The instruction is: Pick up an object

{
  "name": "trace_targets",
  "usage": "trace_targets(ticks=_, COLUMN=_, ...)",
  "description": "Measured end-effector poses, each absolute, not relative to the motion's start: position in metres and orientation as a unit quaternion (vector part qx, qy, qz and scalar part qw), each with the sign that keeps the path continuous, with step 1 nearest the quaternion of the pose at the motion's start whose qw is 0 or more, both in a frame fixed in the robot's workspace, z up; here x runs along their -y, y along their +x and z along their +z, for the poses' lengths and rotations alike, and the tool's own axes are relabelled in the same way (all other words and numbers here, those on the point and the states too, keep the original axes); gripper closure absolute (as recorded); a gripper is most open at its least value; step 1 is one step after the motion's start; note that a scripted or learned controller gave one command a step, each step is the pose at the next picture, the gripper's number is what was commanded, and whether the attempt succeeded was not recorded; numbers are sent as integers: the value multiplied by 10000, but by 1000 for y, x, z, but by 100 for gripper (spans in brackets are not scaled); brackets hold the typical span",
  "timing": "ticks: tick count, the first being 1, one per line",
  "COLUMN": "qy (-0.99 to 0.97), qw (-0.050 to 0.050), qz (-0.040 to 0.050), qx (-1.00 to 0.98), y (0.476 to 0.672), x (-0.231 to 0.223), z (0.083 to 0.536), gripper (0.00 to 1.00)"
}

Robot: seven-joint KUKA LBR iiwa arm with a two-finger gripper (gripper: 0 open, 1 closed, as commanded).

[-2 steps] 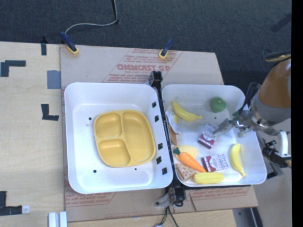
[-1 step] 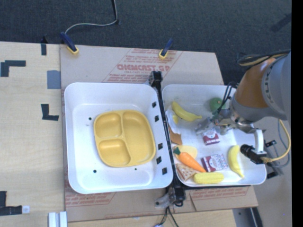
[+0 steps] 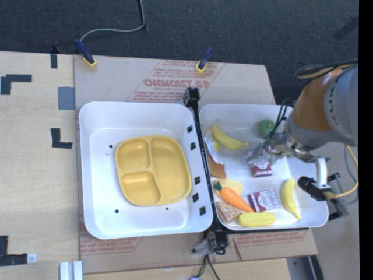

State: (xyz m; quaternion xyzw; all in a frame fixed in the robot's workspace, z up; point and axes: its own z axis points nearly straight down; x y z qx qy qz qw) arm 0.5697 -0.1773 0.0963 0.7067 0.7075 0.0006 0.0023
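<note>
Reaching in from the right, the arm [image 3: 326, 112] keeps its pincer [image 3: 260, 154] low in the right bin [image 3: 315, 217]; how far it is open I cannot tell. A small red packet [image 3: 261, 169] lies just under it. The green ball [image 3: 266, 127] sits just above it.

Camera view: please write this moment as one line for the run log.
arm: over right bin | gripper: low, beside small red packet | grasp: none visible | left bin: yellow divided plate
</note>
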Motion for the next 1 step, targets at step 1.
trace_targets(ticks=1, qy=7065, qw=3, qz=1, qx=-7077, y=547, x=124, z=209, gripper=100)
